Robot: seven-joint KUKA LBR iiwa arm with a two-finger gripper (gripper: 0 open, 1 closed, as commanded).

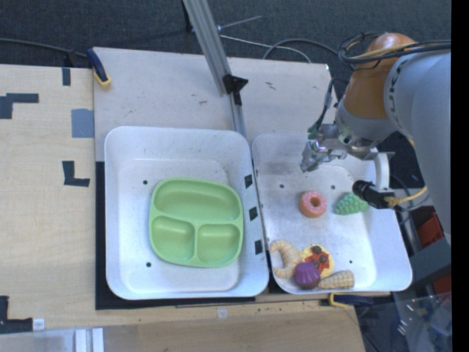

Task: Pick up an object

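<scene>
The right bin [282,163] holds several toy foods. A pink frosted doughnut [313,204] lies near its middle, with a green bunch of grapes [351,204] just to its right. At the bin's front edge sit a tan croissant [285,256], a pizza slice [319,256], a purple plum [306,274] and an ice-cream cone [335,279]. My gripper [313,157] hangs over the back of this bin, above and behind the doughnut, with nothing seen between its fingers.
The left bin [124,152] bears a green divided plate [196,222]. A slanted metal pole [212,42] runs from the top down to the wall between the bins. The grey arm [410,86] and its cables take up the upper right.
</scene>
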